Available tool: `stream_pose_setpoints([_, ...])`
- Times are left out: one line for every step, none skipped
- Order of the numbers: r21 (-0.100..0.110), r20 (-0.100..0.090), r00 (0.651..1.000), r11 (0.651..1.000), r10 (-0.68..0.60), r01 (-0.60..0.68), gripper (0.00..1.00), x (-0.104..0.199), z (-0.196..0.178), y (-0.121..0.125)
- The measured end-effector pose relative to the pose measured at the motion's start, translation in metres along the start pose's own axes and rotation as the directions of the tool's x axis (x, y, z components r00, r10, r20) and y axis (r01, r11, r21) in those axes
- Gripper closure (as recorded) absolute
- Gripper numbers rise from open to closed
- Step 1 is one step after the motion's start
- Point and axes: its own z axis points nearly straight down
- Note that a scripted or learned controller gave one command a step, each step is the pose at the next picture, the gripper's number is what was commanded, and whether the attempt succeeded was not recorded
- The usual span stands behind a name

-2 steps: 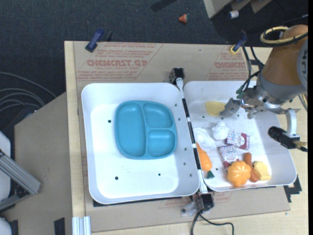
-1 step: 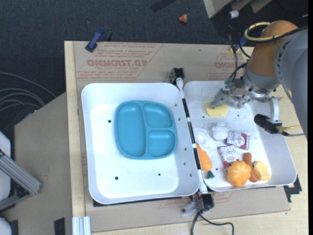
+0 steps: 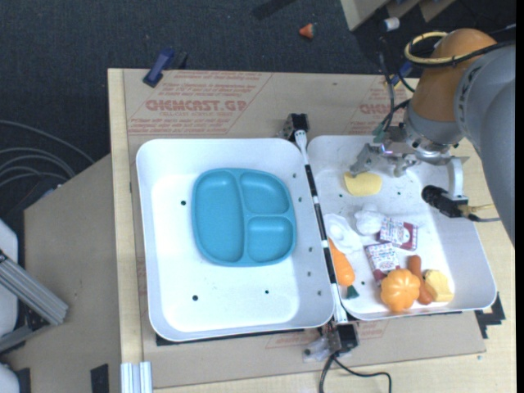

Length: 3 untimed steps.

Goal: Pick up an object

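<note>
My gripper (image 3: 379, 164) hangs over the far part of the right bin (image 3: 473, 244), open, with nothing between its fingers. Just in front of it lies a pale yellow piece (image 3: 363, 184), close to the left fingertip. Further forward in the same bin are white crumpled items (image 3: 368, 219), two red-and-white packets (image 3: 399, 234), a small carrot (image 3: 342, 268), an orange fruit (image 3: 400, 289), a red sausage (image 3: 415, 265) and a yellow chunk (image 3: 439, 284).
The left bin (image 3: 164, 244) holds a blue divided plate (image 3: 243, 217). A black clip (image 3: 296, 124) sits at the far end of the seam between the bins. The grey arm with its orange band (image 3: 446, 80) comes in from the upper right.
</note>
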Motion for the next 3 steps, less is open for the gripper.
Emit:
stream_pose_setpoints([0.004,-0.001,1.0,1.0,0.001,-0.001,0.0,0.03,0.0,-0.042])
stream_pose_setpoints([0.005,-0.002,1.0,1.0,0.002,-0.002,0.0,0.024,0.0,-0.086])
stream_pose_setpoints([0.001,0.0,1.0,1.0,0.001,-0.001,0.0,0.001,-0.004,-0.043])
